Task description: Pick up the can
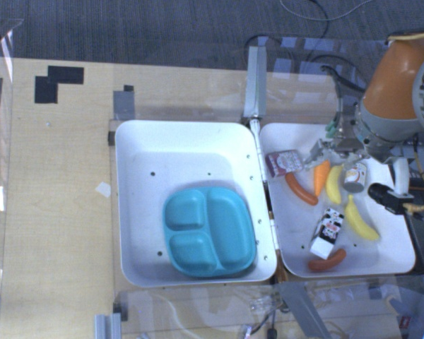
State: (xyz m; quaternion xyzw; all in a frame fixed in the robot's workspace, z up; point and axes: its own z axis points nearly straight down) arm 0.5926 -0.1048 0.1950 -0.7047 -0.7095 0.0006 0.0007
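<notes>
Wooden bench, two white bins side by side

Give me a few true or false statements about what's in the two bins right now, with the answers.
1. A blue divided plate lies in the left bin. True.
2. The can lies in the left bin. False: it is in the right bin, next to the upper banana.
3. Two bananas are in the right bin. True: the second banana lies lower down.
4. The carrot lies on the blue plate. False: it is in the right bin, beside the upper banana.
5. The gripper hangs over the left bin. False: it is over the right bin, just above the can.
</notes>
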